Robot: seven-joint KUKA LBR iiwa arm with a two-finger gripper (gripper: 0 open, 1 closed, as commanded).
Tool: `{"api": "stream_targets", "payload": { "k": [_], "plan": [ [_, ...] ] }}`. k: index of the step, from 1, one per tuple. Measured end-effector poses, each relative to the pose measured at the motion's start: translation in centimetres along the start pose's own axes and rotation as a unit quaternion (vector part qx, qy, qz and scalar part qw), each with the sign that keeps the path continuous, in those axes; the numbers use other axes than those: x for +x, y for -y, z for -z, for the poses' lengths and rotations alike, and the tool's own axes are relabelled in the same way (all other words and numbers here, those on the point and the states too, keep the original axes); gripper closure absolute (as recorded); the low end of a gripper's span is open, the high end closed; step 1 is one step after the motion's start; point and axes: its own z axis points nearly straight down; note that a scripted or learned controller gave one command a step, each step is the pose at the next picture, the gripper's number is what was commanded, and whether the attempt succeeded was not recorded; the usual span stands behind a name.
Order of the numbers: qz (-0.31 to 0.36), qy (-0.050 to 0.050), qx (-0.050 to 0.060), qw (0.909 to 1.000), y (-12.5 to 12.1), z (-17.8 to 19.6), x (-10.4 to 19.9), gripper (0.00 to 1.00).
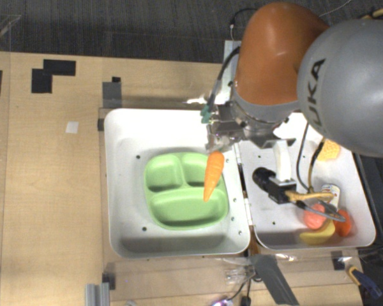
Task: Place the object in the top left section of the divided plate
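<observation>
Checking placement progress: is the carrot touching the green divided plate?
Cannot tell. The camera view looks down on the carrot, which overlaps the right side of the green divided plate; neither contact nor a gap shows plainly.

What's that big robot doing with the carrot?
The grey and orange robot arm's two-finger gripper holds a small orange carrot by its thick end, with the pointy tip hanging down. The carrot hangs over the right side of the green plastic divided plate, which sits in the left shallow white bin. It is not yet in the plate's top left section. Other pieces, such as a curved yellow banana, lie in the right white bin.
</observation>
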Motion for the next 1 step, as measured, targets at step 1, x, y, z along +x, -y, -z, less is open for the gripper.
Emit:
{"api": "stream_targets", "payload": {
  "k": [1],
  "plan": [
    [0.003,0.0,-0.002,1.0,-0.12,1.1,0.1,1.0]
  ]
}}
